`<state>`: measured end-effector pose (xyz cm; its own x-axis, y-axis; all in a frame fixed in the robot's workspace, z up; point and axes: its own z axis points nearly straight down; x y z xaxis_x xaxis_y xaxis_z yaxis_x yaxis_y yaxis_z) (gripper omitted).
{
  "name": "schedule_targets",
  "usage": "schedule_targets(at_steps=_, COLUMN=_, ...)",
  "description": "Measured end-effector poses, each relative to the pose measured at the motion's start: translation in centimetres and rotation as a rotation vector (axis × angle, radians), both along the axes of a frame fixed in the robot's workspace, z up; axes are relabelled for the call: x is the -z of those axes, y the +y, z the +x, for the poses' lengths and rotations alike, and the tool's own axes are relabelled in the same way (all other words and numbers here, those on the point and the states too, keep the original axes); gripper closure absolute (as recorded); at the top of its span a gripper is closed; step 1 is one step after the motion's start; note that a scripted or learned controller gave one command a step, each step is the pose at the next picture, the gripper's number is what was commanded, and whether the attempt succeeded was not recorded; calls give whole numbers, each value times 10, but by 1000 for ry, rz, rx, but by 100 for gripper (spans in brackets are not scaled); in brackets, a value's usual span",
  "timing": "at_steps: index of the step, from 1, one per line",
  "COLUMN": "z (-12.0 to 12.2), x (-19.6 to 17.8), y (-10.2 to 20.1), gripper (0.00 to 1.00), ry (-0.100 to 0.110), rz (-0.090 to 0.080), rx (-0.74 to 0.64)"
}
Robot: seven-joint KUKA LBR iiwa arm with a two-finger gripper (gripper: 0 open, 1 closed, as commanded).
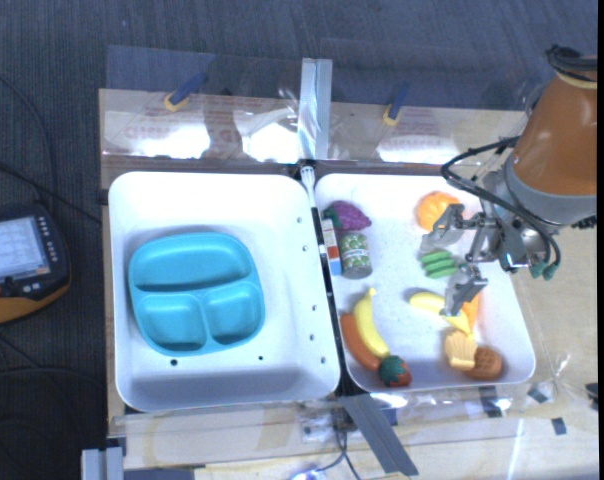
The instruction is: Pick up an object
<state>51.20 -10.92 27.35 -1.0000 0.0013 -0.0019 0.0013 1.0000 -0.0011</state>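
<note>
Two shallow white bins sit side by side on the table; we list the left bin (132, 368) as holding a blue divided tray (194, 290), and the right bin (512, 318) as holding the small items open to picking. Contents of the right bin, as we read them: a purple grape bunch (348, 216), a small can (355, 254), an orange fruit (437, 208), a green piece (437, 263), a pale yellow piece (425, 302), a banana (367, 324), a red-and-green strawberry-like piece (394, 370), and a yellow-and-brown piece (472, 356). The end effector (467, 263) hangs low over the right side of this bin, near the green and pale yellow pieces; its fingers appear spread apart, and we see nothing between them. Every item appears to lie on the bin floor. We judge the task not yet done: the arm is placed above the items, but no grasp is made and nothing is lifted. Left to do, in our estimate: settle on one item, close on it, raise it clear.
</note>
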Motion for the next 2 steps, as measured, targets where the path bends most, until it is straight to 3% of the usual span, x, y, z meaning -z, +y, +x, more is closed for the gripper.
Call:
schedule_targets(at_steps=1, z=37, x=48, y=-33, gripper=0, ry=3, rz=1, rx=90)
schedule_targets(at_steps=2, z=66, x=139, y=-71, gripper=0, ry=9, rz=2, rx=105)
